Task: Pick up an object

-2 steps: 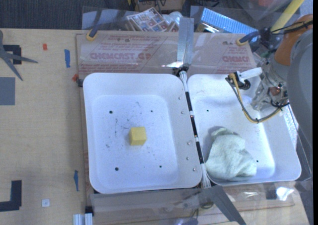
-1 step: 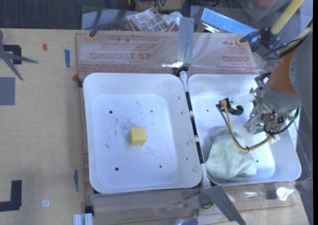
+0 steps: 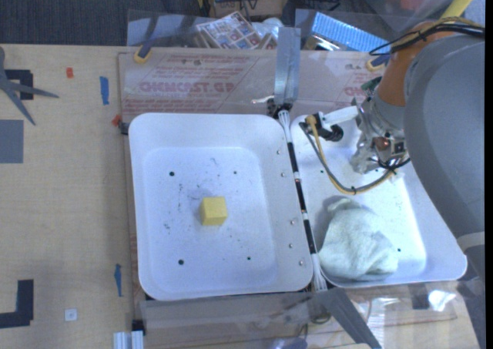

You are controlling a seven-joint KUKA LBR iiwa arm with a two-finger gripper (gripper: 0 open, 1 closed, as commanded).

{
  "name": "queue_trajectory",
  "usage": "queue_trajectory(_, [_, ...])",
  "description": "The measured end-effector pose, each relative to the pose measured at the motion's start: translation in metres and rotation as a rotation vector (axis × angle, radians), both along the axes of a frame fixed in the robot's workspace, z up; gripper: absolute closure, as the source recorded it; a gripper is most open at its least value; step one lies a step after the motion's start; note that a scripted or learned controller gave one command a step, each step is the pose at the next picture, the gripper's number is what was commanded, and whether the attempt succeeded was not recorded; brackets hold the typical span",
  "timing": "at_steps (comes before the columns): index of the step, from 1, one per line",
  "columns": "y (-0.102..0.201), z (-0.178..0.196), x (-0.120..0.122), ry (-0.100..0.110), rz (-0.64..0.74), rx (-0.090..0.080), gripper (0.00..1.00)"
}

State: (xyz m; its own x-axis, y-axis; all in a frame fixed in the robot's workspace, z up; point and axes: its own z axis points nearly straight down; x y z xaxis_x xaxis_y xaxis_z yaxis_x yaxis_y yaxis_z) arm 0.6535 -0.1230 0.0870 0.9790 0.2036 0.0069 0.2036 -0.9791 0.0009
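White crumpled cloth (image 3: 358, 241) lies in the right bin (image 3: 439, 251), near the front. Left bin (image 3: 146, 186) holds a yellow cube (image 3: 213, 210). Above the cloth hangs the claw (image 3: 368, 156); whether it is open, I cannot tell.

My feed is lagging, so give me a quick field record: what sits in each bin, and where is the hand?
left bin: one yellow cube, near the middle of the floor, sitting alone
right bin: crumpled white cloth, at the near end
hand: over the far part of the right bin, apart from the cloth
cables: yellow cable looping beside the hand
held: nothing visibly
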Motion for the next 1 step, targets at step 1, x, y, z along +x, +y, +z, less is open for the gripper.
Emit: queue_trajectory(1, [0.0,0.0082,0.0004,0.001,0.001,0.0,1.0])
